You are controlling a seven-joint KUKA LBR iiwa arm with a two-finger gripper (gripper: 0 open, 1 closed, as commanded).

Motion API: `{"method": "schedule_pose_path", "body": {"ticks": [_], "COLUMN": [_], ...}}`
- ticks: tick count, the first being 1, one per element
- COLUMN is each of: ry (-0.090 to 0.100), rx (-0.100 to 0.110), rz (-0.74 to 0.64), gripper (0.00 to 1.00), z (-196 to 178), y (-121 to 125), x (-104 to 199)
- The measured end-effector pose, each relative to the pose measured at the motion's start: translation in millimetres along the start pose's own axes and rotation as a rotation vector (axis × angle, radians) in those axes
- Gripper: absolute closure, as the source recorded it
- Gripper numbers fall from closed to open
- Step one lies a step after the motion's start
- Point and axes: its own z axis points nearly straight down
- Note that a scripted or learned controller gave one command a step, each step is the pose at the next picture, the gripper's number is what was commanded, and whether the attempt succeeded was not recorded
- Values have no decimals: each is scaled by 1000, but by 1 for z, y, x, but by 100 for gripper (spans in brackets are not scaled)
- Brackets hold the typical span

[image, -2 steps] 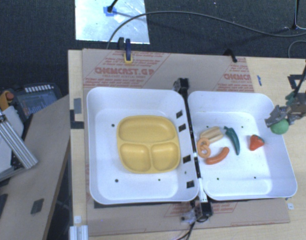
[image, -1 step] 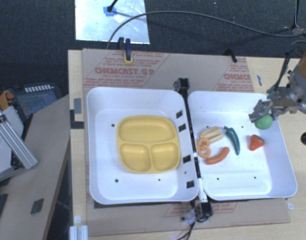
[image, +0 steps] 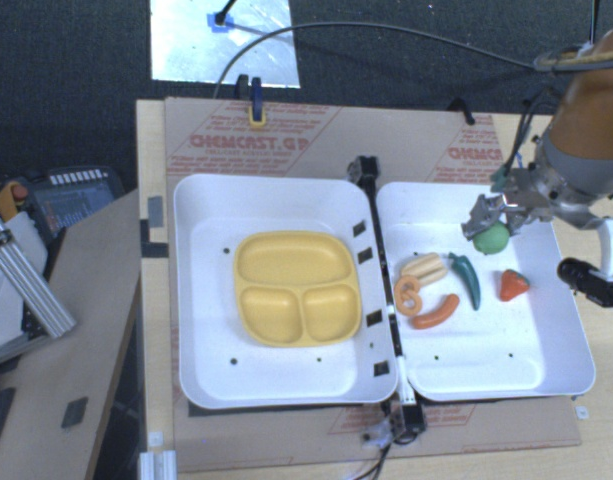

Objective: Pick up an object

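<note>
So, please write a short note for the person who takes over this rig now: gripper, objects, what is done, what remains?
Gripper: low over the right white bin, directly at the round light green toy; a grasp cannot be confirmed.
Objects in the right bin: dark green toy pepper, red toy strawberry, tan toy bun, orange toy pretzel, orange-red toy sausage.
Left white bin: yellow divided plastic plate.
Done: approach to the green toy.
Left: secure one object and lift it.
</note>
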Motion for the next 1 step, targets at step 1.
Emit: {"method": "schedule_pose_path", "body": {"ticks": [1], "ry": [1], "rx": [1], "rz": [-1], "gripper": [100], "z": [8], "y": [0], "x": [51]}}
